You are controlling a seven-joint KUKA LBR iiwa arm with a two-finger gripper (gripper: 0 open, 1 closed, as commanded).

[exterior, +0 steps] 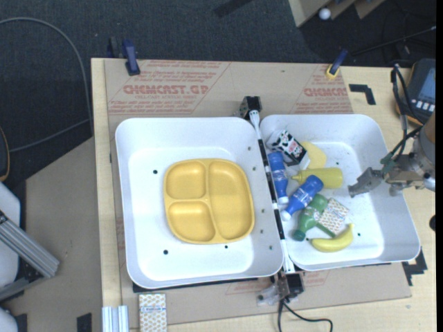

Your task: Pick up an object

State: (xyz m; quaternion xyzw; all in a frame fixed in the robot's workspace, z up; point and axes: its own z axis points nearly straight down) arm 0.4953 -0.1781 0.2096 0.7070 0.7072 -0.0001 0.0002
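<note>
Dark grey carpet surrounds a cardboard-topped bench (208,81) printed with red lettering, with a blue clamp (129,56) at its far left edge and another clamp (336,63) at the far right. Two shallow white bins sit side by side on it. The left bin (138,185) carries a yellow divided plate (208,200) lying flat near its middle, three compartments facing up. The right bin (387,206) holds a cluster of small things crowded against its left wall: a black-and-white cow-patterned carton (286,145) toward the far side, a clear bottle with a blue cap (277,171) lying along the wall, a pale yellow object (320,166) just beside it, a blue bottle (303,194) tilted across the pile, a green bottle (306,220) below it, a small patterned packet (333,216) touching the green bottle, and a yellow banana (333,241) lying nearest the front edge. The hand (363,184) reaches in over the right side of this bin, its fingers pointing toward the pile but apart from it, with bare bin floor between; nothing is seen in its grasp, and I cannot tell how wide it stands.
</note>
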